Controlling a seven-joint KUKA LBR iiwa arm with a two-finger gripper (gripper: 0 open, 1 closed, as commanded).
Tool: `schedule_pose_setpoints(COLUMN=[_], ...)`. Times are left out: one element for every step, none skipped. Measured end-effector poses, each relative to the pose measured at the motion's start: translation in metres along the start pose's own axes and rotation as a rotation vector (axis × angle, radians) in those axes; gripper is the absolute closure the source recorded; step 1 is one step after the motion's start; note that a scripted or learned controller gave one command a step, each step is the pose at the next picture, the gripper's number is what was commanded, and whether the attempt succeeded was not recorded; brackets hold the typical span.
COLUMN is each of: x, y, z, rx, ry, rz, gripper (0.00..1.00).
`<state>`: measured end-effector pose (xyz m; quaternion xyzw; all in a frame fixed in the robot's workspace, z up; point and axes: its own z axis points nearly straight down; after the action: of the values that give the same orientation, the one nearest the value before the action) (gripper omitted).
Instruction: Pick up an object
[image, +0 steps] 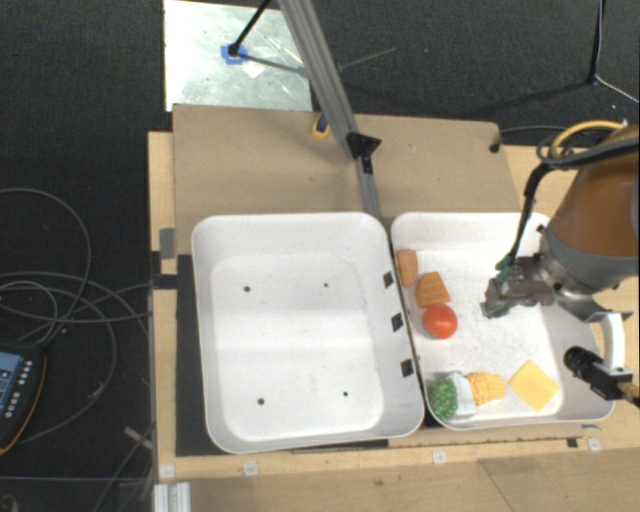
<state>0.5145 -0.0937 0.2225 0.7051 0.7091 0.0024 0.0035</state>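
Red tomato (440, 321) lies left of the gripper (498, 303), whose opening I cannot tell.

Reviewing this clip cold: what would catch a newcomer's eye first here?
Probably the grey arm with its orange band, reaching in from the right, its gripper over the right bin. Next, the toy food along that bin's left and front: a red tomato, corn and a yellow cheese wedge.
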Motion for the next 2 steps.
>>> schedule_pose_setpoints(x=[0.0,0.05], y=[0.001,0.019], z=[-0.014,-0.004], rx=[0.005,0.006], ry=[0.001,0.003], rz=[0.0,-0.005], gripper=[1.0,1.0])
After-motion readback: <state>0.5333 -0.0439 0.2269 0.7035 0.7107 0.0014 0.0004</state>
